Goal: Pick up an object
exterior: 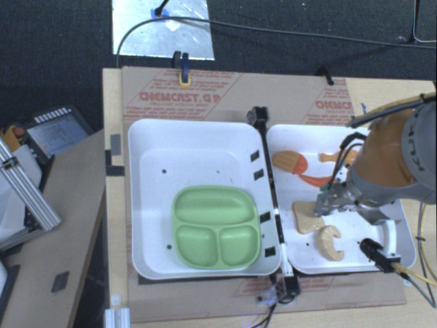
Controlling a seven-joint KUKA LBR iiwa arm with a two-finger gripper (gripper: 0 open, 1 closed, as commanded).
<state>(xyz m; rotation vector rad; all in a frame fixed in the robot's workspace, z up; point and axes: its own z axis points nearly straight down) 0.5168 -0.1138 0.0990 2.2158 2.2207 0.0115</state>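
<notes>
In the right bin (287,139), a tan flat piece (306,219) lies near the middle, with a curved tan piece (332,242) just in front of it. An orange spoon-like thing (291,161) with a red-orange handle lies toward the back left of this bin. A small orange piece (330,158) shows beside the arm. My gripper (323,206) hangs low over the right edge of the flat tan piece, touching or almost touching it. The arm's body hides the bin's right part.
The left bin (157,142) holds a green divided plate (216,225) at its front right. A black divider rail (266,183) runs between the two bins. Cardboard lies under both bins, and a cable crosses the back.
</notes>
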